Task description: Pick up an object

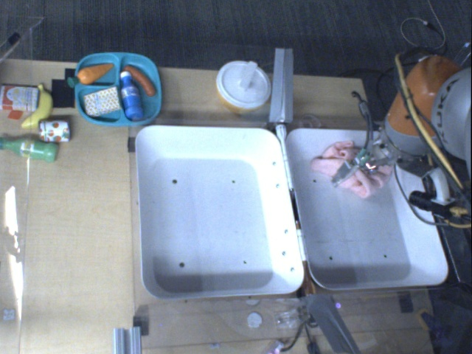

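Down in the right bin (369,271), tool (359,167) on the pink cloth (335,157), grip impossible to tell.

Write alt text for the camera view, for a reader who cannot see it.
A robot gripper sits down on a pink soft object near the back of the right white bin, the arm reaching in from the right. On the bench behind the left bin are a blue divided tray of toy food and a lidded cup.

blue tray (151,87) | lidded cup (243,85) | banana (38,108) | green bottle (31,149)
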`<state>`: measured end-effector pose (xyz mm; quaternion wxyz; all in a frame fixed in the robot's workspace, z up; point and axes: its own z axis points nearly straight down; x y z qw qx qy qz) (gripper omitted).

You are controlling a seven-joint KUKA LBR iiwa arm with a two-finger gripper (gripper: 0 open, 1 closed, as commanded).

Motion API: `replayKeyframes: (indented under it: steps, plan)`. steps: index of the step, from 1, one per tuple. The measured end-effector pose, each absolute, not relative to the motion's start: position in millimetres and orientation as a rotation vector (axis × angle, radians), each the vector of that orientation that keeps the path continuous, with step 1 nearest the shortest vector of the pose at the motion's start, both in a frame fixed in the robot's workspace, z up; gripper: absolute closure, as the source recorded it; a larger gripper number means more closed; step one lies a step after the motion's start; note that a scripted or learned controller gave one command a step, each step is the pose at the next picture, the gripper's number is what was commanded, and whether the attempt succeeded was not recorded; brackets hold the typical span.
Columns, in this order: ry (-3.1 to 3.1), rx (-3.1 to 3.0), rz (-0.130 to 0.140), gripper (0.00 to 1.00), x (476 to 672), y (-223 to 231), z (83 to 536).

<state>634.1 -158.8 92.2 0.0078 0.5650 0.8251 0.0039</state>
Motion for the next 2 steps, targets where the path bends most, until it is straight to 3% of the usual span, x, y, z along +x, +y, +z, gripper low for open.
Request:
replayKeyframes:
  steps: [1,2]
  plan:
    - [2.570,1.757,0.015,1.00,637.2,-159,105]
    - [2.542,1.839,0.005,1.00,643.9,-67,186]
